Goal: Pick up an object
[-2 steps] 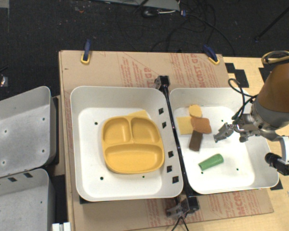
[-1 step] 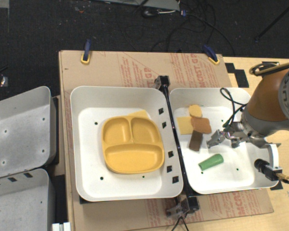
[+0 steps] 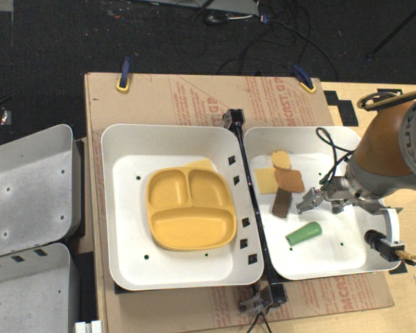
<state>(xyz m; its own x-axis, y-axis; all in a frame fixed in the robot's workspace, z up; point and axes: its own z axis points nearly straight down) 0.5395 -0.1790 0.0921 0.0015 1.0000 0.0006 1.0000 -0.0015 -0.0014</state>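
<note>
The right bin (image 3: 347, 259) holds several small items. A green cylinder (image 3: 304, 233) lies near its middle, tilted. A dark brown block (image 3: 282, 202) and a lighter brown piece (image 3: 290, 180) lie left of centre. Beside them are a pale yellow block (image 3: 265, 180) and an orange piece (image 3: 281, 159). My gripper (image 3: 313, 201) hangs low over the bin, just above the green cylinder and right of the dark brown block. The arm's orange band (image 3: 385, 144) is above the bin's right side. I see no object lifted off the bin floor.
The left bin (image 3: 125, 158) holds a yellow divided plate (image 3: 191, 209). A black divider (image 3: 246, 186) runs between the bins. Grey metal trays (image 3: 28, 186) lie off the bench to the left. Cables hang near the right bin's far edge.
</note>
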